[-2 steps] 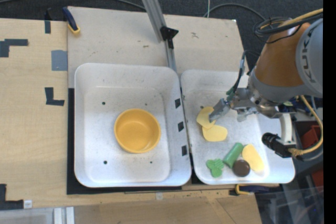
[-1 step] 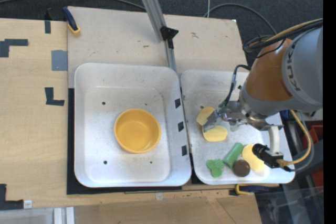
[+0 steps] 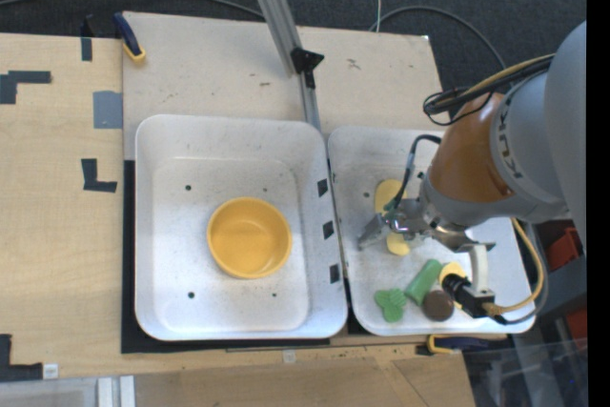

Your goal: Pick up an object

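Closest candidate from my seat is the yellow piece [image 3: 390, 197] in the right bin [image 3: 360, 300], sitting partly under the wrist with the end effector [image 3: 381, 229] right on top of it. It looks like a small, light plastic toy, smooth and rounded, so I'd guess it squirts out of a pinch unless it's taken across its narrow middle. I can't tell how the end effector is set from this angle, the metal tips blur into the toy.

Just nearer the front there's a green piece [image 3: 410, 287] and a brown round thing [image 3: 438, 305], almost touching. Left bin [image 3: 152, 205] has a yellow bowl [image 3: 249, 237], stiff, and its rim would be the place to grab. Both bins sit on the worktop [image 3: 57, 138].
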Controlling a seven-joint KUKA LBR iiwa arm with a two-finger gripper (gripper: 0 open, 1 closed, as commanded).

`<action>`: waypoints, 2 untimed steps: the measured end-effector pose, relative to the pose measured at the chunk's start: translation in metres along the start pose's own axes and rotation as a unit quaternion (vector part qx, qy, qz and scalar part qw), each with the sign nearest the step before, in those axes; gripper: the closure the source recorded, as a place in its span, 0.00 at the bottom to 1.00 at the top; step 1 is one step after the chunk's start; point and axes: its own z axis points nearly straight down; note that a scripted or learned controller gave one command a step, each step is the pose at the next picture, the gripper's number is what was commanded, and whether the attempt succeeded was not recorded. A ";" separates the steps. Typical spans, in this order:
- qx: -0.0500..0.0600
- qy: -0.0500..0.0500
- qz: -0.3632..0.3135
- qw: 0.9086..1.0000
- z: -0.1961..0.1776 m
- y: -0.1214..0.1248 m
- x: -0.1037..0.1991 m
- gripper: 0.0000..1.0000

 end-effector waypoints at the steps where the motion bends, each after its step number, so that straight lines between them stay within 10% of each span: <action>1: -0.009 -0.005 0.002 1.000 -0.019 0.005 -0.005 1.00; 2: -0.001 0.001 0.000 1.000 -0.081 0.008 -0.008 1.00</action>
